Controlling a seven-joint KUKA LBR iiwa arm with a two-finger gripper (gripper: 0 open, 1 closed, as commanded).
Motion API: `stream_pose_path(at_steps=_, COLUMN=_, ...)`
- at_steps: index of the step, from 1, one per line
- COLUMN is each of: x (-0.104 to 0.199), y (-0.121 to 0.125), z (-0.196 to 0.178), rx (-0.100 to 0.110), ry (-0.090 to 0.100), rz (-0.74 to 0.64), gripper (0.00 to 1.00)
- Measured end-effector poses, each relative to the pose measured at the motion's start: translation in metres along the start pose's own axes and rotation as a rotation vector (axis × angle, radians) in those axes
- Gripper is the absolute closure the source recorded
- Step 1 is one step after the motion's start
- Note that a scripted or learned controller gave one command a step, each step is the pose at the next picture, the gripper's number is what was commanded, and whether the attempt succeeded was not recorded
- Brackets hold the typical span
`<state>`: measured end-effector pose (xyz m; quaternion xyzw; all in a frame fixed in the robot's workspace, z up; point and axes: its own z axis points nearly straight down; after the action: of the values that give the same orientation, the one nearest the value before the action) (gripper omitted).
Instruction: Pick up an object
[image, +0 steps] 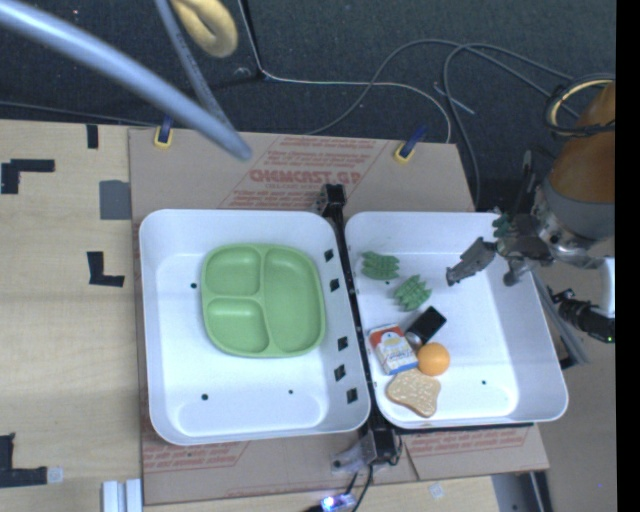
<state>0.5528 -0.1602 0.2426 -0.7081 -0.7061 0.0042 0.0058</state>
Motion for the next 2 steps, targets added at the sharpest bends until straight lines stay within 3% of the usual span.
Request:
stream_pose_path(at_steps=1, x=0.000, y=0.002, z=-0.007, rx=-0.013, ry=-0.002, rz=-0.004, gripper=0.00)
stream_pose_path(at_steps=2, x=0.000, y=0.003, z=0.036, rx=-0.010, ry=-0.003, rz=-0.003, gripper=0.00)
